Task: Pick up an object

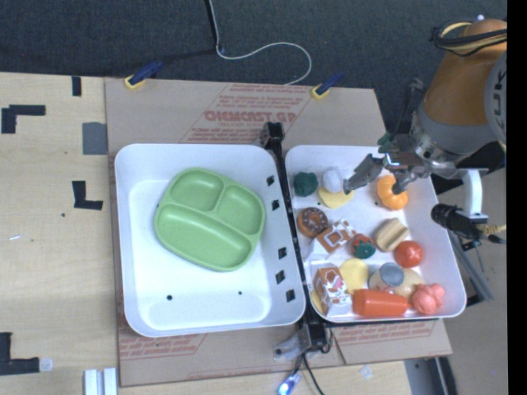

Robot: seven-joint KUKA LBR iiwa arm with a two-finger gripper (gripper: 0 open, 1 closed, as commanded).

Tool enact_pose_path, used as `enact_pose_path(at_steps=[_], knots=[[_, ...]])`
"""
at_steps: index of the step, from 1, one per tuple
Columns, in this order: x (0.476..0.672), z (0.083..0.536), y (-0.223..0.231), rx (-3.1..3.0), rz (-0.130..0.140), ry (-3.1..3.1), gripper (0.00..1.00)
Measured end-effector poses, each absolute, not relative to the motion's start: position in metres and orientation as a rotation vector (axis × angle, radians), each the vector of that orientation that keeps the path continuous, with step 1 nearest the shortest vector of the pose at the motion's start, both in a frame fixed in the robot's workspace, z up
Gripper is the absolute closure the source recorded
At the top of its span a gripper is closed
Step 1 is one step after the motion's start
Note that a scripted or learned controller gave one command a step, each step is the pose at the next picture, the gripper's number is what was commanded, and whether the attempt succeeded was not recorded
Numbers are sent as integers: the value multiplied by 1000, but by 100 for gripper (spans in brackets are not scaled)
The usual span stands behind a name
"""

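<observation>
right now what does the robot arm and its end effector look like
The arm has a rounded orange section with a yellow cable looped over its top, above a grey metallic wrist. The end effector is a dark grey metal two-finger unit with slim fingers.

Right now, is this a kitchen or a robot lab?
Most likely a robot lab, not a kitchen. A grey and orange robot arm reaches over two white bins clamped on a cardboard sheet, and the food looks like plastic toys. A cable trails across the dark carpet.
</observation>
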State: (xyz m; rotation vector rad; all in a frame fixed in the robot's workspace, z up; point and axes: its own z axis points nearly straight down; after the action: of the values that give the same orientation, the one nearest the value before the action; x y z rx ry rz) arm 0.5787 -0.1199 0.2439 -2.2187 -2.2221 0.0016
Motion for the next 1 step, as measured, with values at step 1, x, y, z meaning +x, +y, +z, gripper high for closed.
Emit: enact_pose_path(at_steps=[1], knots=[[570, 382, -67, -2220, -16, -2237, 0]])
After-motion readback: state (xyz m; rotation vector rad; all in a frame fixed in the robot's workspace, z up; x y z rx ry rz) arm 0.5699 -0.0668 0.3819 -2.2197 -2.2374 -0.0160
